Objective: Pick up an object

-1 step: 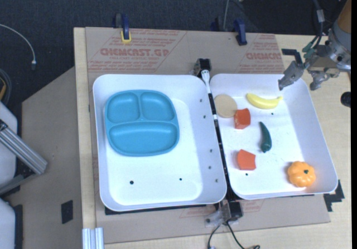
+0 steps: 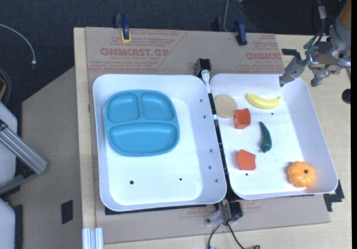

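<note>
Two white bins sit side by side on a brown board, the right bin (image 2: 312,131) holding a banana (image 2: 264,100) near its far wall, while the gripper (image 2: 304,73), fingers spread and clasping nothing, hangs over that bin's far right corner, right of the banana.

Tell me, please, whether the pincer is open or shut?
Open: the pincer shows two fingers spread apart, nothing between them, above the right bin's far corner.

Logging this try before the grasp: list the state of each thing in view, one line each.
End effector: open, holds nothing, above right bin's far edge.
Banana: lying flat.
Disc: flat, by the divider.
Far red block: resting.
Near red block: resting.
Green pepper: lying.
Pumpkin: upright.
Blue plate: flat in left bin.
</note>
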